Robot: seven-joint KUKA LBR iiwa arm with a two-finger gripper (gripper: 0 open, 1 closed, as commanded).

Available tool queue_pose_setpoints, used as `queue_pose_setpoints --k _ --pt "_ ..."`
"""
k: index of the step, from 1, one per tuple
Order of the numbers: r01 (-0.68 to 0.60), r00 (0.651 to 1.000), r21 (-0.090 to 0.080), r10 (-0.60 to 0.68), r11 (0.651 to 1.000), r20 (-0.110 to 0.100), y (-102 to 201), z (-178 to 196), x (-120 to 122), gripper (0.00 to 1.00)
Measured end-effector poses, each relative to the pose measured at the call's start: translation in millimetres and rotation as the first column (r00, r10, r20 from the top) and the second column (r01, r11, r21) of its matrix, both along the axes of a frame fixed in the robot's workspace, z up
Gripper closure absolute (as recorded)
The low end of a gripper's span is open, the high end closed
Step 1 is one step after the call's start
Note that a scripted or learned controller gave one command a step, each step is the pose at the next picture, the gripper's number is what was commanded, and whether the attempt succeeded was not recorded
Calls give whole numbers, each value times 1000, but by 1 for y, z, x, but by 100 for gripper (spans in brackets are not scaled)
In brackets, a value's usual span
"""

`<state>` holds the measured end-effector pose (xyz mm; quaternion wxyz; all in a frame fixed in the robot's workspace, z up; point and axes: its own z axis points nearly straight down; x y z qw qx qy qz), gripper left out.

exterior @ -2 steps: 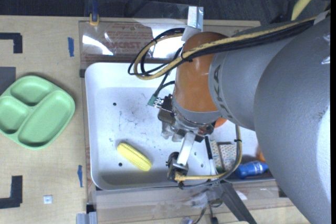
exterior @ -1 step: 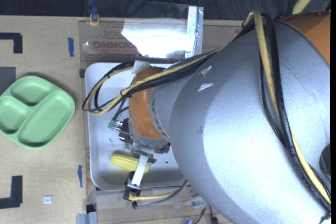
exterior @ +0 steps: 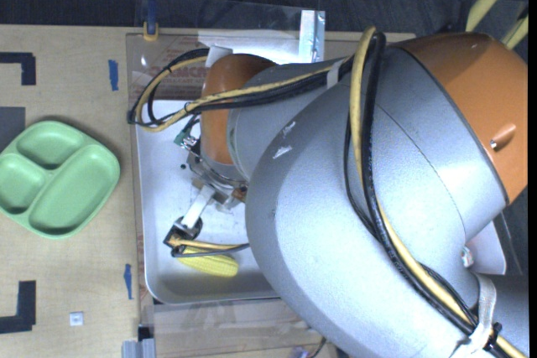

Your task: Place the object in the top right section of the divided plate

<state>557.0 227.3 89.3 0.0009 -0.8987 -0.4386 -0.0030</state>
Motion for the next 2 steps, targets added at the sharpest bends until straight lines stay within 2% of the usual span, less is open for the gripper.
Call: queue_pose_setpoints --k 1,2 --pt "161 987 3 -162 987 3 0 1 0 100" --pt "157 988 2 -157 988 1 1 10 0 100"
